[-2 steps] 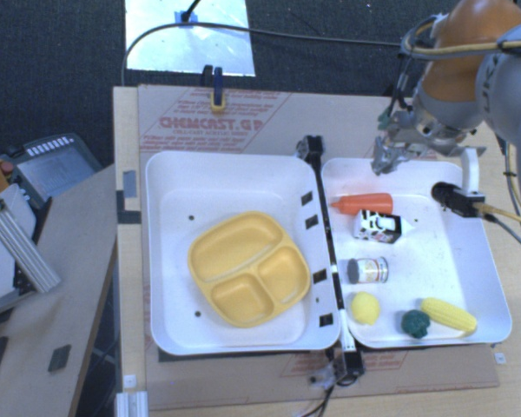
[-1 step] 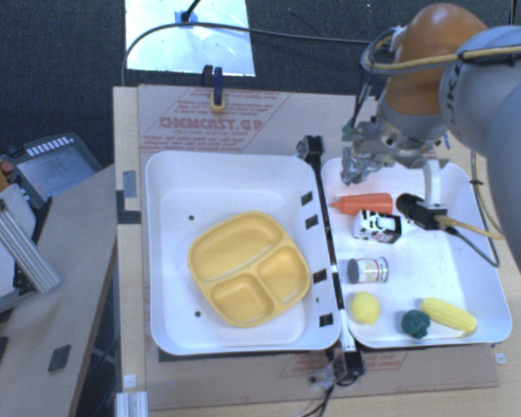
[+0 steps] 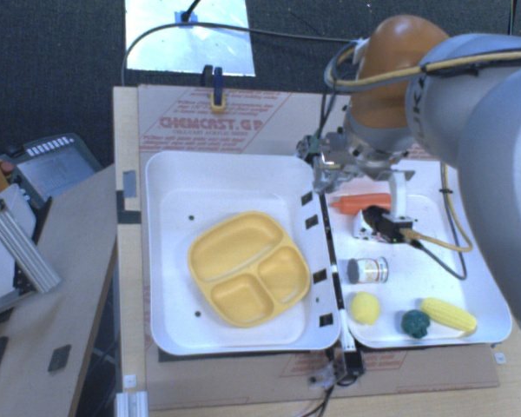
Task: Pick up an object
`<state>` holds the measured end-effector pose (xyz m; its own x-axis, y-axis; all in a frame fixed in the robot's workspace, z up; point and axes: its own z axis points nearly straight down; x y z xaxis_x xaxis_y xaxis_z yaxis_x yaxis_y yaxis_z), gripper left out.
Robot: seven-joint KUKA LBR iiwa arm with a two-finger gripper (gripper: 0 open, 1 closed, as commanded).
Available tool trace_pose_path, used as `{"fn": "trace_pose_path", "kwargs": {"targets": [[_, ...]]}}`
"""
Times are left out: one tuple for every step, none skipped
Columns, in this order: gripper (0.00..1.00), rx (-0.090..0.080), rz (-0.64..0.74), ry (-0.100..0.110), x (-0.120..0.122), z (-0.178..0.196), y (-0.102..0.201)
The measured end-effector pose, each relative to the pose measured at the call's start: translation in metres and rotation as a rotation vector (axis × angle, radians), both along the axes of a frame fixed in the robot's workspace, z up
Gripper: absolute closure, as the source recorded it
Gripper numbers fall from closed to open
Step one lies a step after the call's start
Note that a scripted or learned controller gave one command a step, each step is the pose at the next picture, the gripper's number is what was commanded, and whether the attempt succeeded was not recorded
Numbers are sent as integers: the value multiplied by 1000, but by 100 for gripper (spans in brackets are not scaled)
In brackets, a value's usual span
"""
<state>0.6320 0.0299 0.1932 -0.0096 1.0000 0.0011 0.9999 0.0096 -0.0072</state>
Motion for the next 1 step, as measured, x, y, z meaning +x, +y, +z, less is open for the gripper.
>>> {"fn": "trace_pose_path", "kwargs": {"targets": [[100, 1, 2, -3, -4, 13, 56]]}}
